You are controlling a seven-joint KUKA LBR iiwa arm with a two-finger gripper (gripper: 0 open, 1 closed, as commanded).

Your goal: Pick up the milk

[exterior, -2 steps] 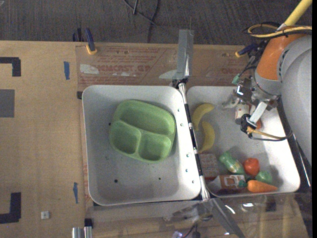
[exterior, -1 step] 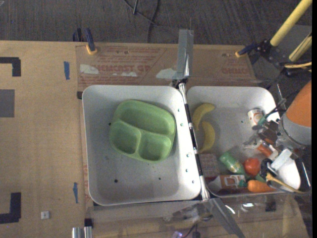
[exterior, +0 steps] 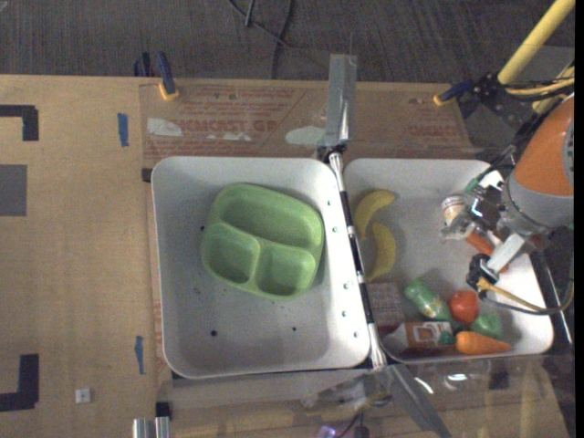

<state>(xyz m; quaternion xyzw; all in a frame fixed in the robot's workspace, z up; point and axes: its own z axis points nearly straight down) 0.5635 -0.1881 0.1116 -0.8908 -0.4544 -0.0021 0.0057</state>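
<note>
Your two-finger gripper [exterior: 482, 235] hangs over the right white bin [exterior: 420, 194], but you cannot tell from this slanted view how it is set. The milk, a small carton with a red and orange label [exterior: 424, 334], lies on its side well below and left of the gripper, beside a green bottle [exterior: 425, 297] and an orange carrot [exterior: 481, 343].
</note>
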